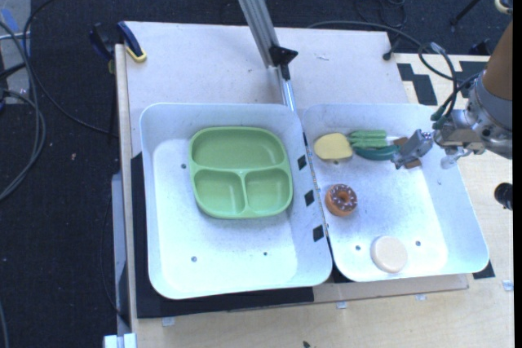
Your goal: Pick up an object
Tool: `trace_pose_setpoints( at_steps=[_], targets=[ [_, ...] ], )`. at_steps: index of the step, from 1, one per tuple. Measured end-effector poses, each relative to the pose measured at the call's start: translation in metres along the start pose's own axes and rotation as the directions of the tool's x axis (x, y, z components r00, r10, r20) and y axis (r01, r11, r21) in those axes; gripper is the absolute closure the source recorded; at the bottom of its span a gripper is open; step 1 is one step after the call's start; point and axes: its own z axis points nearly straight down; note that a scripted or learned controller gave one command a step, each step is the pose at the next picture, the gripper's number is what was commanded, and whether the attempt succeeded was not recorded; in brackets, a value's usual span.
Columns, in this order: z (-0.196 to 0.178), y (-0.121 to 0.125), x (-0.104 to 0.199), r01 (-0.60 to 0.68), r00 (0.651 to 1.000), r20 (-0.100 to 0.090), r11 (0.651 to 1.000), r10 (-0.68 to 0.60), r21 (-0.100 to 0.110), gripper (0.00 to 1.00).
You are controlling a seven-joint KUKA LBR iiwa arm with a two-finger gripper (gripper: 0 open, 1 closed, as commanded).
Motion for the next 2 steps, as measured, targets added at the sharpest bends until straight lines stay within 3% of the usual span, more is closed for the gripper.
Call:
trace_pose_setpoints(
  at_steps=[2],
  targets=[
    [0.088, 0.001, 0.000, -0.001, 1.000, -0.001, 1.000, 0.001, 0.004, 0.00]
  ],
)
